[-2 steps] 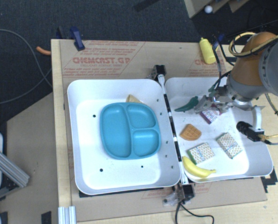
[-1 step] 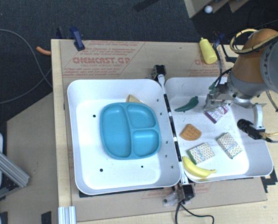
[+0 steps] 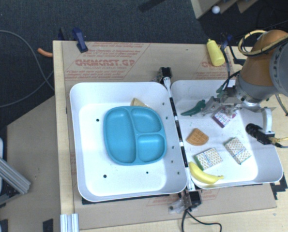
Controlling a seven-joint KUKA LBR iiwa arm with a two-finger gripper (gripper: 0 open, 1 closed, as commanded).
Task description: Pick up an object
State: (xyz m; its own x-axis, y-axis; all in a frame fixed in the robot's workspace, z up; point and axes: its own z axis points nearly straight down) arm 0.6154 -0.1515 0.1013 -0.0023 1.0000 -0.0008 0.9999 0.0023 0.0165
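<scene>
A banana [image 3: 204,176] is seen at the near edge of the right bin [image 3: 272,170], close to the divider between the two bins. Just behind the banana, a small patterned packet [image 3: 208,158] lies flat, and a second patterned packet [image 3: 237,150] lies to the right of it, apart from the first. Farther back from the banana, a round orange-brown cookie [image 3: 197,137] rests on the bin floor near the divider. Beyond the cookie, a small purple-and-white packet [image 3: 223,118] is found, and to its left a dark green toy [image 3: 194,108] points toward the divider.

The gripper [image 3: 223,104] is placed low over the far part of the right bin, just above the purple-and-white packet and beside the green toy. Whether its claw is wide or narrow cannot be told, and nothing can be made out between its tips. The grey arm [image 3: 265,71] with its orange band is seen behind and to the right of the banana.

In the left bin [image 3: 85,178], a blue divided plate [image 3: 134,134] is laid in the middle, with a tan wedge [image 3: 138,102] showing at its far rim. On the bench beyond the right bin, a yellow bottle [image 3: 215,52] is laid.
</scene>
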